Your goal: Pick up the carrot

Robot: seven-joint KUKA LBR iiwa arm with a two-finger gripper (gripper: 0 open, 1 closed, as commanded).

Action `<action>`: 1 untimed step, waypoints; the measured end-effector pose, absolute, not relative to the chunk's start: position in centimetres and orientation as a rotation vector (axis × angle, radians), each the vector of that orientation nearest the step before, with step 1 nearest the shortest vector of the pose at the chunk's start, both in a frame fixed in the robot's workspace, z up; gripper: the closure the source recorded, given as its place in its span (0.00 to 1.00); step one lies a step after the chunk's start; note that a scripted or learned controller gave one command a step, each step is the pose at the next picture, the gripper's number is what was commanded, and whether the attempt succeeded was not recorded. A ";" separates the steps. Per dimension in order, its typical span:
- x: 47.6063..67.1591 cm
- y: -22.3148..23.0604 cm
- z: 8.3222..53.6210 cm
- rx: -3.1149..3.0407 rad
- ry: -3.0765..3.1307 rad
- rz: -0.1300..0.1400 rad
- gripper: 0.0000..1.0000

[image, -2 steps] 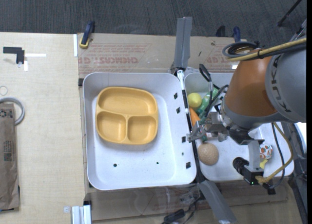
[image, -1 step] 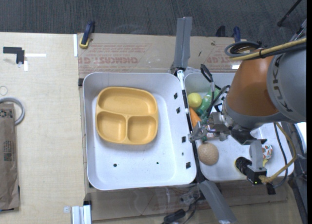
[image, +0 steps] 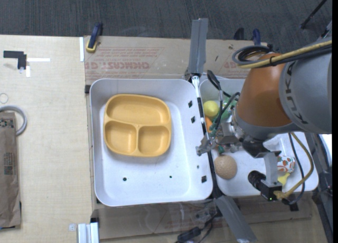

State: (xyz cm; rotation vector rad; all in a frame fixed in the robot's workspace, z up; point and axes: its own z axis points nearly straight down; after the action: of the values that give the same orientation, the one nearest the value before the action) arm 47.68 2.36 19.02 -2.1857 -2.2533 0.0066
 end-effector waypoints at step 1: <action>49.5 -1.5 19.1 -2.132 -2.307 0.005 0.00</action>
State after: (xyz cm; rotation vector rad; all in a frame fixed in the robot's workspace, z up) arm 49.46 -1.50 19.06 -2.1319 -2.3065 0.0048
